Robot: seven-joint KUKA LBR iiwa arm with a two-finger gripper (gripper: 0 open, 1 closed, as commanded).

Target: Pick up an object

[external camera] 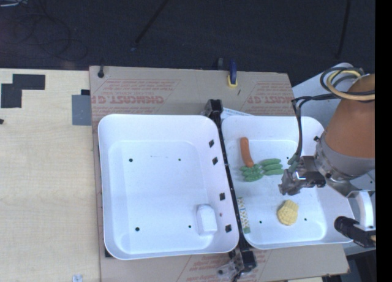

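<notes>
Three items lie in the right bin (309, 235): carrot (246, 151), pea pods (262, 169), corn (287, 212). Gripper (293, 184) (a dark blur) hovers between pods and corn; its grip state I cannot tell.

Gripper (293, 182) above corn (287, 212), beside pea pods (262, 169).

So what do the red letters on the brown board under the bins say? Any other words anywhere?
Red print on the board, behind the left bin: upside down, blurred, too unclear to read.
Red print on the board behind the right bin: upside down, partly cut off, too unclear to read.
Faint red print along the board's front edge: too small to read.
No other words or numbers.
</notes>
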